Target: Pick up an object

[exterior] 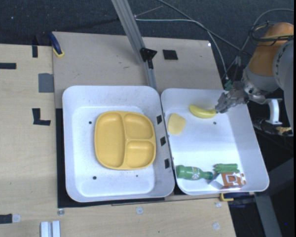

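Green bottle [193,172] and a small carton [231,179] lie at the right bin's [246,147] near edge. We see the pincer [223,104] touching the banana's [202,112] right end; grip unclear. We'd centre over the banana. Pale yellow piece [176,124] nearby; yellow tray [125,139] sits in the left bin [74,132].

The arm [266,65] is grey metal with a rounded orange band above the wrist. Thin dark cables loop around its upper part. Its gripper [223,105] is small, dark grey and narrow-fingered.
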You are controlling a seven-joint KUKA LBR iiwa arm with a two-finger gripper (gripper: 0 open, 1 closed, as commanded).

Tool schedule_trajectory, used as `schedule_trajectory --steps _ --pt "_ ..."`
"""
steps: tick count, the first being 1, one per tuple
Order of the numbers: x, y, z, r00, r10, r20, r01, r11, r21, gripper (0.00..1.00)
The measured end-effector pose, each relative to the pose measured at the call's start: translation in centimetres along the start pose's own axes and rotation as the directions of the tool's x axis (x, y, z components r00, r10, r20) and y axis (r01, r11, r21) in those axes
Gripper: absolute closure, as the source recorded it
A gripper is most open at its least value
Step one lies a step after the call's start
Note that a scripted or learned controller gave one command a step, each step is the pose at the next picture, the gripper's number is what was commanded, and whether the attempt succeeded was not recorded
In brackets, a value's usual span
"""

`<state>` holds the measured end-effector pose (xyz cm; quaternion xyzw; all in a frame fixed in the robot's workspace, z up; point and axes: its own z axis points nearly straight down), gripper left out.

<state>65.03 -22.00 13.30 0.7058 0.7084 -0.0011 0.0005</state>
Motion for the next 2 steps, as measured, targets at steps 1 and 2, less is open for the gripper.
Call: schedule_trajectory --steps 1,2 --pt "0.2 0.8 -4.5 1.000 0.002 -0.001 -0.002 1.000 -0.004 1.00" --pt "0.3 1.7 -10.5 1.000 0.002 0.000 -0.002 1.000 -0.006 1.00"
